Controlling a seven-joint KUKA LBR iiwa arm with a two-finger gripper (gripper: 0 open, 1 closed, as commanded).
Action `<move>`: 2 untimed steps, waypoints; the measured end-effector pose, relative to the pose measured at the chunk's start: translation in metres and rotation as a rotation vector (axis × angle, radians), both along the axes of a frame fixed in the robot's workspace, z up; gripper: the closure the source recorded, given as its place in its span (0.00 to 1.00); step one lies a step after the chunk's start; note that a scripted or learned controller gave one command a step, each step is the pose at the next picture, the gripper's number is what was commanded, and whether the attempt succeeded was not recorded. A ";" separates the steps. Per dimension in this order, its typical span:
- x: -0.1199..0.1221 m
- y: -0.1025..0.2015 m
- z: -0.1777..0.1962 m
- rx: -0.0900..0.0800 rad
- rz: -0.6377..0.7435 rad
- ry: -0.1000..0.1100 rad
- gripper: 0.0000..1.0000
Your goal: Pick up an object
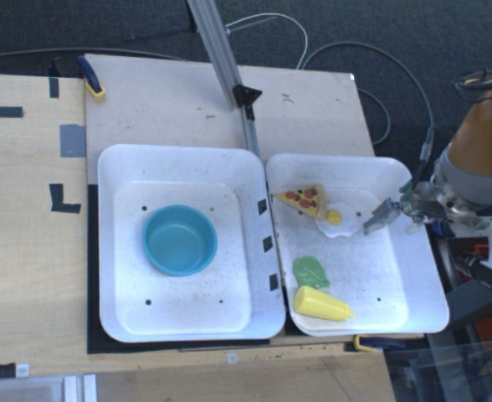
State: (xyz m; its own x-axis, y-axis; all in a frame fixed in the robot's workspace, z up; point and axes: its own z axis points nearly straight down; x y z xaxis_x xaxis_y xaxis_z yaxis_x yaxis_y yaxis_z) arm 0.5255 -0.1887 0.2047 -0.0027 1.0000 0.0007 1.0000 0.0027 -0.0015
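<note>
White toy egg (pixel 338 222) with yellow yolk, lying flat on the floor of the right bin (pixel 413 308), upper middle, touching or just beside the tip of the pizza (pixel 304 199) to its left. Closest thing to the gripper (pixel 373 223), hence the likely target. Gripper low over the same bin, just right of the egg, tilted toward it. Spread or pressed together: cannot tell at this angle. Nothing seen held.

Probably light, thin moulded plastic or rubber, with a wavy edge. Hard to pinch from above, being so flat against the bin; likely to slide on the smooth white floor if pushed. Best taken across the raised yolk or at a lifted part of the rim. Not fragile.

Easier options lower in the same bin:
- Yellow wedge (pixel 320 305), near the front wall, bulkier, tapering to the right. Looks stiff and light; best gripped across the thick left end, since the narrow end could squirt out.
- Green leaf (pixel 310 270), just above the wedge, small and crumpled-looking, perhaps soft. Pinchable at its raised middle.

Pizza also flat; best held across its crust edge.

Blue bowl (pixel 179 239) alone in the left bin (pixel 120 308), well apart from the gripper. Rigid, smooth, likely slippery; best held over the rim wall, one side inside and one outside.
</note>
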 end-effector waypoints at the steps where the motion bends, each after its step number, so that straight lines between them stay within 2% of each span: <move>1: 0.000 0.000 0.000 0.000 0.000 0.000 0.00; 2: 0.009 0.003 -0.056 0.000 -0.001 0.005 0.00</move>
State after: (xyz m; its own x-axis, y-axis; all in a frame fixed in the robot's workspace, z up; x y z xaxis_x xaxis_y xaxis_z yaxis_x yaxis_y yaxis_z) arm 0.5341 -0.1857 0.1490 -0.0021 1.0000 0.0010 1.0000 0.0021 -0.0067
